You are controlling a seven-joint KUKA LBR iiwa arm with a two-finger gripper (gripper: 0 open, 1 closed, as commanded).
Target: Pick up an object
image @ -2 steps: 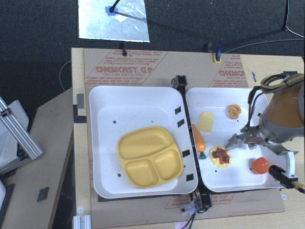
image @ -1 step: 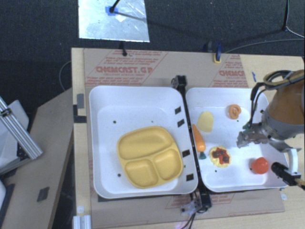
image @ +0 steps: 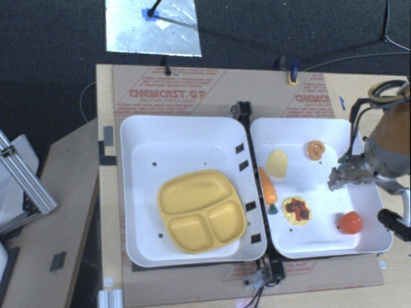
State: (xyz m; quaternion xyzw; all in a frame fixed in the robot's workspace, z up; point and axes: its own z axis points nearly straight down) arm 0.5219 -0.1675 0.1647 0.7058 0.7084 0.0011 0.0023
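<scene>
The end effector (image: 339,177), whose state cannot be told, is seen poised in the right bin (image: 334,130), the red tomato (image: 350,222) lying just below it, toward the front wall.

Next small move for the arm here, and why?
Probably lower toward the tomato. The end effector hangs over the right bin, nothing seen between its fingers, and the tomato lies just below it in this view, apart from the pizza slice, so it looks like the nearest uncrowded target.
</scene>
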